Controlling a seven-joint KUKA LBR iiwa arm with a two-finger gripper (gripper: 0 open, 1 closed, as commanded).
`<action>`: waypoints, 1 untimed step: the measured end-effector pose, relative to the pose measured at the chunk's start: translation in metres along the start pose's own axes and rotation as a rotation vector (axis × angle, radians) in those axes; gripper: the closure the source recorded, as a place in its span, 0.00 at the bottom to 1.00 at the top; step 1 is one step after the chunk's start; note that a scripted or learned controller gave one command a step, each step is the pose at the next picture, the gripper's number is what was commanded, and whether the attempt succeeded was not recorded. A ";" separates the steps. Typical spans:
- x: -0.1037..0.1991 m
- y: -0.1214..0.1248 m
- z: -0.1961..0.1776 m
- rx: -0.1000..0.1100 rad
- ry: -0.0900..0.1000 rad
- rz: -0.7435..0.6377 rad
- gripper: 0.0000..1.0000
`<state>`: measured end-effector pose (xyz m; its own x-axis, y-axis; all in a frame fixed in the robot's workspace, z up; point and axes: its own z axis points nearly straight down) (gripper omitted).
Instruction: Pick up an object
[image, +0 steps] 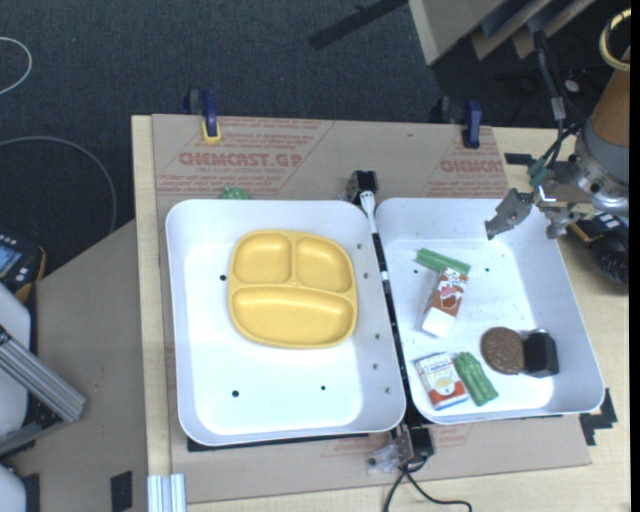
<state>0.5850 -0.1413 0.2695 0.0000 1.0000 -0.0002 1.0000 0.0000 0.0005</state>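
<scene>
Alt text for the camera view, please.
The gripper hovers at the right bin's far edge, holding nothing. That bin contains small items including a brown disc; the left bin holds a yellow divided plate.

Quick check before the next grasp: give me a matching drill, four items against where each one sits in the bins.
Items:
1. yellow tray
2. brown disc
3. green stick
4. small carton

Places:
A. right bin, far side, just above the red-and-white tube
B. right bin, near edge, beside a green block
C. left bin, alone
D. right bin, touching a black item

Pairs: 1-C, 2-D, 3-A, 4-B

The tool hovers over the right bin's far right corner, holding nothing.
</scene>
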 end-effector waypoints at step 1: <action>0.000 0.001 -0.011 -0.003 -0.001 -0.001 1.00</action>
<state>0.5856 -0.1413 0.2804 -0.0006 1.0000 -0.0013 1.0000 0.0006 0.0036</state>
